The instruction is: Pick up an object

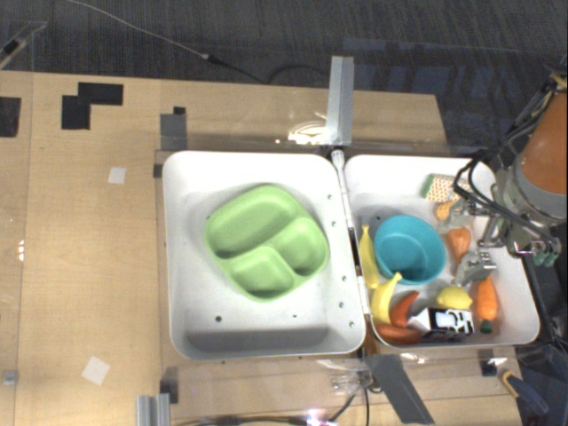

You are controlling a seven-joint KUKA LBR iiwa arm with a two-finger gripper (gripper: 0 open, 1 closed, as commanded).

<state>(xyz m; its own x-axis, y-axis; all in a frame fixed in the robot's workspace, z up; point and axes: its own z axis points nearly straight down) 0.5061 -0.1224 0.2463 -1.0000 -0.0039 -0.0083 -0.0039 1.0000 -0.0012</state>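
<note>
While the arm [541,162] reaches in over the right edge of the right bin [390,177], its gripper [479,266] is held low above the cluster of toy food at that bin's near right corner. Whether anything is grasped cannot be told.

Candidate objects are all gathered in the right bin, presumably so that any of them can be picked from one place. A teal bowl [408,248] stands upright near the bin's centre. A yellow banana [383,295] lies just beside it toward the near edge, touching a red pepper-like piece [404,311]. An orange carrot [485,302] lies just beside the gripper, and a yellow lemon-like piece [455,297] rests against a black-and-white block [452,321] along the near wall. A second orange piece [457,240] sits between the bowl and the gripper. A green patterned item [439,187] lies near the far right corner.

A green divided plate [266,240] is set alone in the left bin [186,327], tilted askew, well apart from the gripper.

Both bins are carried on a light wooden bench [80,264] bearing black squares [91,102] near its far left corner; dark carpet [266,16] is seen beyond the far edge.
</note>
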